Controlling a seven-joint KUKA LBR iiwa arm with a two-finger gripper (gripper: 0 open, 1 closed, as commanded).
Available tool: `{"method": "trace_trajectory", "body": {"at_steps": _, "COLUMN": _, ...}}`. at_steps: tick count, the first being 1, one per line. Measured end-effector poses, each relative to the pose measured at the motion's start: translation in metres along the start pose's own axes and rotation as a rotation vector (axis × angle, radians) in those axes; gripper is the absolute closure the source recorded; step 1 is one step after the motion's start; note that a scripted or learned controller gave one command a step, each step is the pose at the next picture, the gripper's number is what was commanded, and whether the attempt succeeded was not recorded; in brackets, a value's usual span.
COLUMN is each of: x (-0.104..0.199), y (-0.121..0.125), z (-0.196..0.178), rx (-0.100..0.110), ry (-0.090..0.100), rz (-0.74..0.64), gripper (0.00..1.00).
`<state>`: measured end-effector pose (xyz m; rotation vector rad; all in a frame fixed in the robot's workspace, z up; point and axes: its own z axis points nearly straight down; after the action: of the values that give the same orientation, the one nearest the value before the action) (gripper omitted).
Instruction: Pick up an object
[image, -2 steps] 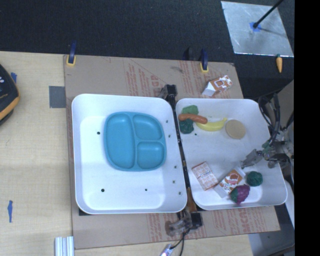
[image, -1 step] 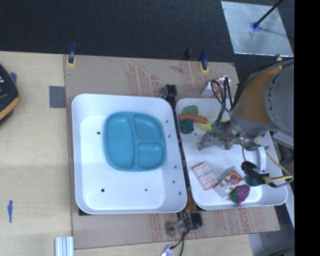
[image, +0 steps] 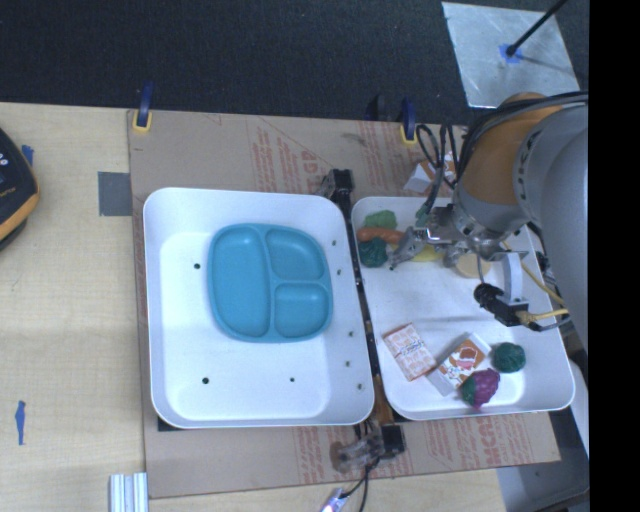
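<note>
I am looking at the purple toy (image: 480, 388) nearest the camera, well in front of the gripper (image: 432, 243) in the right bin (image: 420, 400), touching a small printed box (image: 461, 363). It is looking light and knobbly, so I am planning a pinch across its middle. A flat carton (image: 408, 351) is lying beside them. The gripper is hanging over the far corner by green and orange pieces (image: 377, 228); I cannot tell its state.
</note>
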<state>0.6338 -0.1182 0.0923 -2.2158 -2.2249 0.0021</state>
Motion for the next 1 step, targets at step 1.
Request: {"method": "trace_trajectory", "body": {"at_steps": 1, "x": 0.0185, "y": 0.0217, "z": -0.0016, "rx": -0.003, "ry": -0.013, "rz": 0.005, "gripper": 0.00}}
